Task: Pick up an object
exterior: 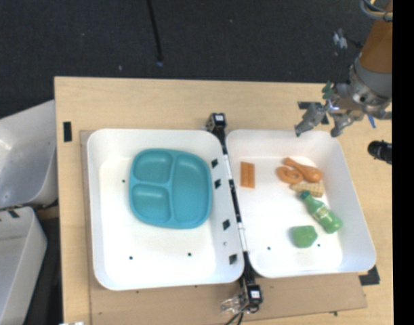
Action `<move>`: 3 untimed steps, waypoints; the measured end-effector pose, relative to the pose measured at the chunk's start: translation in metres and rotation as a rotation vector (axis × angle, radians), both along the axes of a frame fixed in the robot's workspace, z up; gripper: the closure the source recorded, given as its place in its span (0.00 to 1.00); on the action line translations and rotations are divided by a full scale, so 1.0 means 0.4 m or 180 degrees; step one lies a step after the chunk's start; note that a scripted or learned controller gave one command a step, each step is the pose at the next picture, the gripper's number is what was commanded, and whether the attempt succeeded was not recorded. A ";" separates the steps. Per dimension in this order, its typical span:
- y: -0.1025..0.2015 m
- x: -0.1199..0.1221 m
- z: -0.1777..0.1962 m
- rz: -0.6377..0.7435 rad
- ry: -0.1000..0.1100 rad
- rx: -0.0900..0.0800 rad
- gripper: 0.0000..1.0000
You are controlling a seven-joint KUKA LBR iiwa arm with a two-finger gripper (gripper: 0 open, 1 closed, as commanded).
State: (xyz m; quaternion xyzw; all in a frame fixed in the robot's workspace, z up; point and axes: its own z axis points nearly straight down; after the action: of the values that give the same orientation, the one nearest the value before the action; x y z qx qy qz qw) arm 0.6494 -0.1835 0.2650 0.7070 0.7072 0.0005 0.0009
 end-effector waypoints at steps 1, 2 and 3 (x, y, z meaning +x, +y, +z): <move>-0.004 -0.011 -0.106 -0.0004 0.0014 -0.0006 0.00; -0.010 -0.033 -0.252 -0.0008 0.0016 -0.0005 0.00; 0.005 -0.033 -0.365 0.0007 0.0013 -0.0005 0.00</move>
State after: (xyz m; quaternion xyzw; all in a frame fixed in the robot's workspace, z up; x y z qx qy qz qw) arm 0.6363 -0.1813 0.1189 0.7062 0.7080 -0.0015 0.0000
